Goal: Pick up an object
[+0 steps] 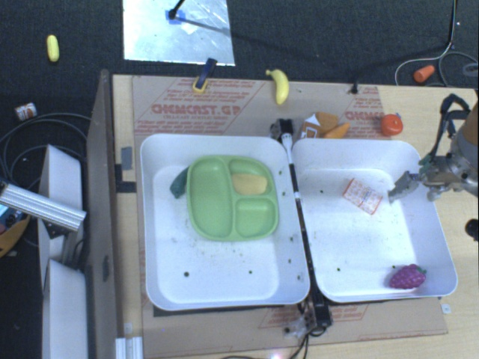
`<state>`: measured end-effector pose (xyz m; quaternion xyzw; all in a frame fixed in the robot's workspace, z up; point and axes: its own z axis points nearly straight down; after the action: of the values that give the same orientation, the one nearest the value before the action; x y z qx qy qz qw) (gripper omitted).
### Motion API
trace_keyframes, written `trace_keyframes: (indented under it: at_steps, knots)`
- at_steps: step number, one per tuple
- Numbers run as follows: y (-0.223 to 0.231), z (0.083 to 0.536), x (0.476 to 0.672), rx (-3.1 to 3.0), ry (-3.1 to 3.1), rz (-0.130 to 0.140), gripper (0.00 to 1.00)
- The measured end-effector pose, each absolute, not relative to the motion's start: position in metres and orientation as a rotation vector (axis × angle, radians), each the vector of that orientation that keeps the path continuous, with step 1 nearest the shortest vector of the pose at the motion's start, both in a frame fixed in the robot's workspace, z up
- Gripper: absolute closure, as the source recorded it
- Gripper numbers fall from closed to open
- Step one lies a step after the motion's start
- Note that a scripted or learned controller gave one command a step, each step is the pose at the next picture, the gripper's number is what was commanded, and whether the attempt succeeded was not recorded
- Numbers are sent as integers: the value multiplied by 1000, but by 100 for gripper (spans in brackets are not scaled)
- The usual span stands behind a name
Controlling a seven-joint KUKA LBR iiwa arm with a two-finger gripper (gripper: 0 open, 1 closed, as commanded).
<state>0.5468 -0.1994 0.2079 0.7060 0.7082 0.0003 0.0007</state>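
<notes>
In the right bin a small red-and-white packet lies flat near the middle, and a purple bunch of grapes sits in the near right corner. My gripper hangs over that bin's right side, just right of the packet. It is open, with nothing between its fingers. The left bin carries a green divided plate with a yellow piece in its upper right compartment. A dark green item rests against the plate's left edge.
Behind the bins on the cardboard lie a yellow banana, orange pieces and a red-orange ball. A black divider runs between the two bins. Cables and a metal bar are at the left.
</notes>
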Motion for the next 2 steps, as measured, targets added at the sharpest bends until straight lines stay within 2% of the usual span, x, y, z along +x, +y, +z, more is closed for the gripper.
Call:
trace_keyframes:
  at_steps: [1, 2]
  knots:
    - [-207, 136, 521, 2225, 2224, -3, 0]
    - [-146, 108, 598, 2205, 2232, 7, 0]
